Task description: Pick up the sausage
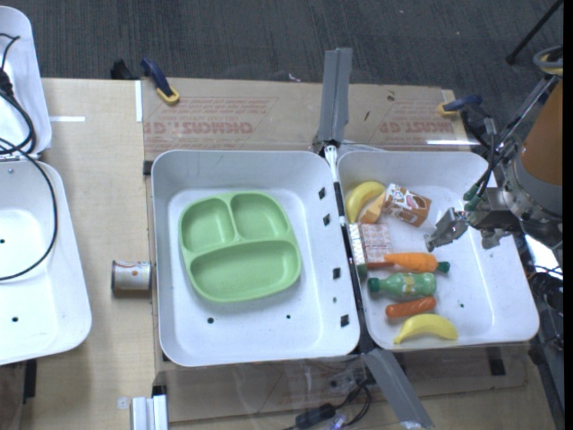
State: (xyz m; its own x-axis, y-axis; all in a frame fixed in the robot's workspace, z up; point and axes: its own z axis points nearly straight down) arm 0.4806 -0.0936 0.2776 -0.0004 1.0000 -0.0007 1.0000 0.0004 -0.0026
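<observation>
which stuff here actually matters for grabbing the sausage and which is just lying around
For the job:
sausage, in the right bin
gripper, over the right bin, apart from the sausage

Just lying about:
carrot
green bottle
two bananas
snack packet
wafer pack
green divided plate, in the left bin

Grey metal end effector, black cables, orange band.

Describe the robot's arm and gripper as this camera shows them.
At the view's right edge the arm shows an orange band, with grey metal parts below it. Thin dark cables run along it toward the wrist. The gripper is small and grey-metallic with two slim fingers, mounted on a blocky grey wrist housing.
</observation>
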